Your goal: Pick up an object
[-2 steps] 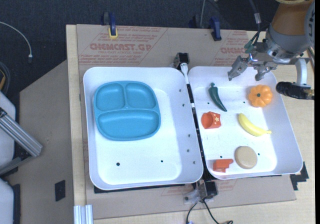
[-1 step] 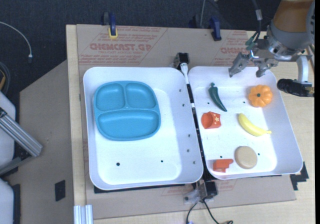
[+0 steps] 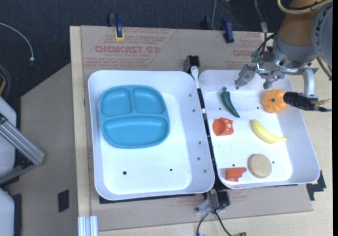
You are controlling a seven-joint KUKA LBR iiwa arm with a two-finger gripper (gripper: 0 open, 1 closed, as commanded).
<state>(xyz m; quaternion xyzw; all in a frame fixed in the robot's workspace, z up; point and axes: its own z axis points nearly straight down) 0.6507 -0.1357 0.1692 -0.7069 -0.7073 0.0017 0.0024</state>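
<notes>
The right bin (image 3: 303, 140) holds a green pepper (image 3: 229, 103), a small orange pumpkin (image 3: 274, 101), a red piece (image 3: 223, 126), a yellow banana (image 3: 266, 132), a tan round disc (image 3: 260, 166) and an orange-red wedge (image 3: 235, 173). My gripper (image 3: 257, 78) hovers over the bin's far end, between the pepper and the pumpkin and a little behind both. Its fingers are spread open with nothing between them. One fingertip (image 3: 243, 79) hangs just above the pepper's stem end.
The left bin (image 3: 105, 171) carries a blue divided plate (image 3: 134, 115). A black latch (image 3: 191, 64) sits at the far end of the seam between the bins. Blue clamps (image 3: 119, 28) hold the cardboard base at the back edge.
</notes>
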